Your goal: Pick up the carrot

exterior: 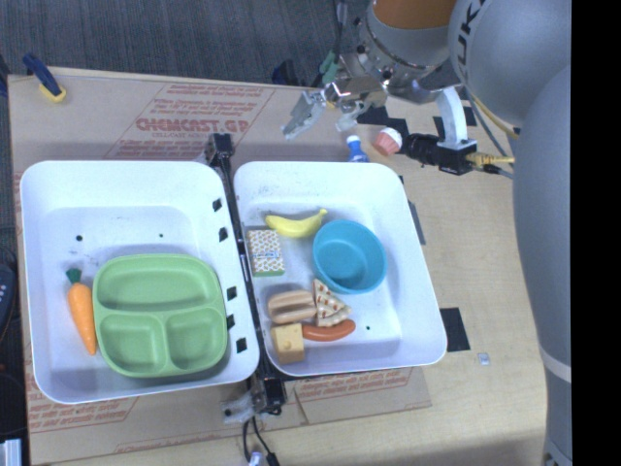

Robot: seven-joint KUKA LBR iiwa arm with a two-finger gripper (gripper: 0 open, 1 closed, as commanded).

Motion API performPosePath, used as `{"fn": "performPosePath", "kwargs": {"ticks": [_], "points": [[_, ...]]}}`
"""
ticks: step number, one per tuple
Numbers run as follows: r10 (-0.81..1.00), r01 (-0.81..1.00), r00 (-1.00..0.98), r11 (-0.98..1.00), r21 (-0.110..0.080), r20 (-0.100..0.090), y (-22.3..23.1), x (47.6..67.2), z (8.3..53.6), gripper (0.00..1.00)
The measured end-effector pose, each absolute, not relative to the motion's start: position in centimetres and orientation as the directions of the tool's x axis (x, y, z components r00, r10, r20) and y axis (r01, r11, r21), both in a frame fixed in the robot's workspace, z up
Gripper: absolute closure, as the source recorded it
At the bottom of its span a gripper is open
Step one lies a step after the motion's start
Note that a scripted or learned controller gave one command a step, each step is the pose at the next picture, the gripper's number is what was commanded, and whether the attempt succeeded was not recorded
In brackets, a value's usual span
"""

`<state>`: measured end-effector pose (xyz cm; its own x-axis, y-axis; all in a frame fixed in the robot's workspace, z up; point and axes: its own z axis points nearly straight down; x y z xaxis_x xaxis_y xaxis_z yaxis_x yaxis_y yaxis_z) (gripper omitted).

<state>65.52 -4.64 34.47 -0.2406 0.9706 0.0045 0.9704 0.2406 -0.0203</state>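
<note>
Two shallow white plastic bins are sitting side by side: left bin (pixel 39 260), right bin (pixel 412 260).

Left bin is holding two items: one orange toy carrot with green top (pixel 81 314), one green three-compartment plastic plate (pixel 160 314).

Right bin is holding seven items: one yellow toy banana (pixel 296 223), one blue round plastic bowl (pixel 348 256), one patterned rectangular cracker piece (pixel 266 251), one tan hot-dog bun (pixel 291 305), one triangular pizza slice (pixel 330 303), one red sausage (pixel 328 332), one yellow cheese cube (pixel 287 342).
</note>
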Motion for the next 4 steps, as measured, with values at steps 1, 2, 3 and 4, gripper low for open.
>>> {"fn": "performPosePath", "kwargs": {"ticks": [1, 2, 3, 4], "points": [[0.944, 0.944, -0.331, 0.331, 0.007, -0.006, -0.9, 65.7, 47.3, 0.0], [0.992, 0.992, -0.127, 0.127, -0.002, -0.006, 3.8, 65.6, 53.2, 0.0], [0.99, 0.99, -0.138, 0.138, -0.005, -0.008, 4.1, 65.6, 54.2, 1.0], [0.998, 0.998, -0.065, 0.065, -0.02, -0.004, 8.0, 65.5, 36.0, 1.0]]}}
